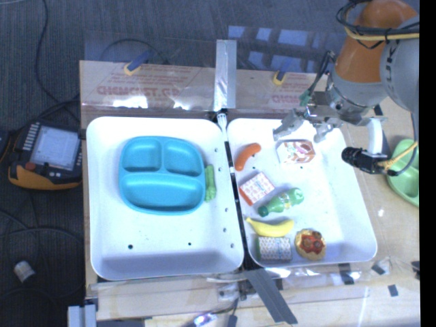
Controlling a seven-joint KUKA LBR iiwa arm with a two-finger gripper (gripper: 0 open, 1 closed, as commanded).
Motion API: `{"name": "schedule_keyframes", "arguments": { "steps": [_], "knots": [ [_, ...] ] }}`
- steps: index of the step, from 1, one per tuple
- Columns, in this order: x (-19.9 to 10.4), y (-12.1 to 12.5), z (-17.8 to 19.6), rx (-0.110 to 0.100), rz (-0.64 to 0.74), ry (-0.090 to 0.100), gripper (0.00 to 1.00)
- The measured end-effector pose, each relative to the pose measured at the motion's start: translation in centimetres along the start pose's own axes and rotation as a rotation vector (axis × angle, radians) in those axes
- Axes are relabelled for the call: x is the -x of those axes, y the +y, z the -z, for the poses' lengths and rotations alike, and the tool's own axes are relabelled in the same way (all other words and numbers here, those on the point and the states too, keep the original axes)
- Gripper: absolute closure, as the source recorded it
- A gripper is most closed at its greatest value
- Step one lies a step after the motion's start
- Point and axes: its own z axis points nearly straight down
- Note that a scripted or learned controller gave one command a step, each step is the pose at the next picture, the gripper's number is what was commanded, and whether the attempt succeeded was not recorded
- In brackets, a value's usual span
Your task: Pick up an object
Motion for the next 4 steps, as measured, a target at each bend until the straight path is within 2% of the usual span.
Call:
{"name": "schedule_keyframes", "arguments": {
  "steps": [1, 2, 3, 4],
  "knots": [
    [6.0, -0.3, -6.1, -0.001, -0.062, -0.003, 0.0],
    [5.9, 3.5, -12.1, 0.017, 0.049, -0.011, 0.0],
    [5.9, 3.5, -12.1, 0.017, 0.049, -0.011, 0.0],
    [0.9, 5.0, -12.9, 0.026, -0.01, -0.017, 0.0]
  ]
}}
